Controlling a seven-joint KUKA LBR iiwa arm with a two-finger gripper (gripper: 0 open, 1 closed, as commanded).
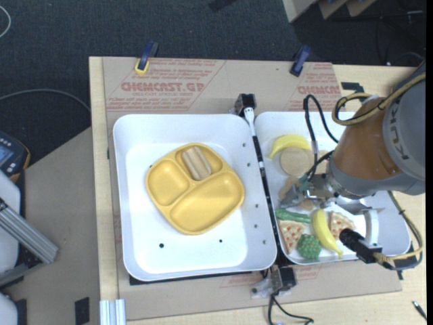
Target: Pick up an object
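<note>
While the gripper [304, 191] is lowered into the right bin [399, 239] near the table's right edge, its state cannot be told. Nothing is seen lifted: banana [326, 230], broccoli [310, 247] and pizza slice [291, 232] are left lying, so the pick is judged not yet done.

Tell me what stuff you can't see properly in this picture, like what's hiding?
- Fingers: the camera view does not let me tell if they are open or shut; the arm's grey and orange wrist covers that spot.
- Right bin: the wrist hides the middle of its floor.
- Round tan thing: partly under the upper banana, too small to name.
- Pizza slice: partly hidden by the lower banana.
</note>
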